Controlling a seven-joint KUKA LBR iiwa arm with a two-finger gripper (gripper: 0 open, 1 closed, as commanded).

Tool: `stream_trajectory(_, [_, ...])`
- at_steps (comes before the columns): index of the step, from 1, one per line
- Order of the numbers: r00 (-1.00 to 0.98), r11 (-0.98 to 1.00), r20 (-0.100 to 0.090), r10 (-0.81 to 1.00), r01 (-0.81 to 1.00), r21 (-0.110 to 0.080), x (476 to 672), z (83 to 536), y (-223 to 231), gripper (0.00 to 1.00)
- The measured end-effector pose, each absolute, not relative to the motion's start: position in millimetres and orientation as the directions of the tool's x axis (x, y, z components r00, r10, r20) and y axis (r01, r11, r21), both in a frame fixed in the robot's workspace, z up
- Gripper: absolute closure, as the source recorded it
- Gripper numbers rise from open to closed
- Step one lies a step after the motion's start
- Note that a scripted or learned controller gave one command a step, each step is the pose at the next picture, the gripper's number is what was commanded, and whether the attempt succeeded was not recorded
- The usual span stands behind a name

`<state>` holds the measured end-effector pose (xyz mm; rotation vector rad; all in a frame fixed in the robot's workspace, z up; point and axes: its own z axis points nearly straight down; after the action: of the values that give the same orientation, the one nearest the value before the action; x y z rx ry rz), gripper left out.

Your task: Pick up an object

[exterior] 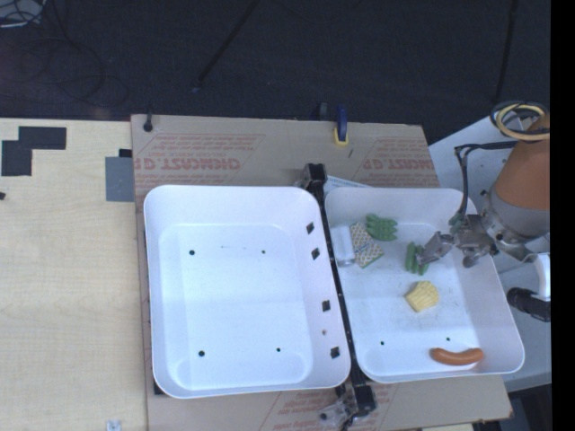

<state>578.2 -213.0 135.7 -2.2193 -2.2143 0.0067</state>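
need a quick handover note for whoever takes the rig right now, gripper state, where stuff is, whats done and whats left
Gripper: low in the right bin, beside the dark green piece; no object visibly between its fingers.
Things, all in the right bin: green leafy toy, checkered sponge-like block, yellow corn piece, orange sausage near the front edge.
Done: nothing lifted yet.
Left: grasp one object and raise it.

Two smooth, glossy white plastic bins, left [234, 290] and right [395, 366], rest on matt printed brown cardboard [234, 155] over a pale wood-grain table [67, 277]; metallic tool [442, 245]; glossy sausage [456, 356].
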Motion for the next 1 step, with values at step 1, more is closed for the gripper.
stream_trajectory(1, [-0.003, 0.003, -0.003, 1.000, 1.000, 0.008, 628.6, 215.4, -204.3, 0.00])
